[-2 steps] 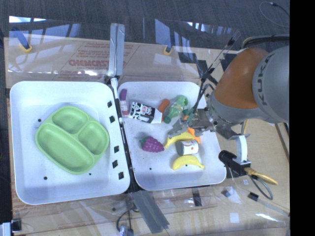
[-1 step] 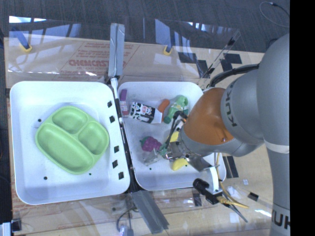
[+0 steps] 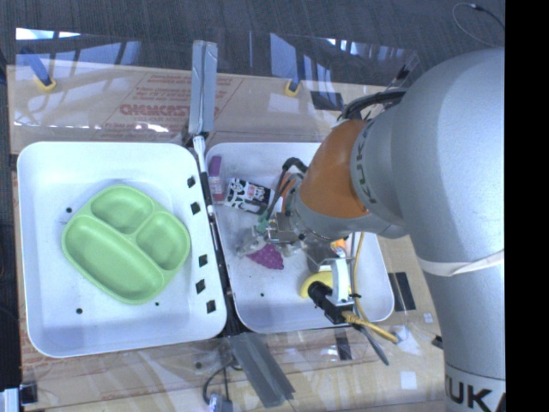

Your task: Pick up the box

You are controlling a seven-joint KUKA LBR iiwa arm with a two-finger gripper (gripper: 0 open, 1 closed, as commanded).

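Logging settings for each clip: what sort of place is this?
Likely a robotics lab bench for bin-picking trials: two shallow white bins clamped side by side, a large grey arm reaching in, and a green divided plate as test object.

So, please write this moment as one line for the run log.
task: pick up box | box: lying in right bin | end effector: low beside box | left bin: green plate
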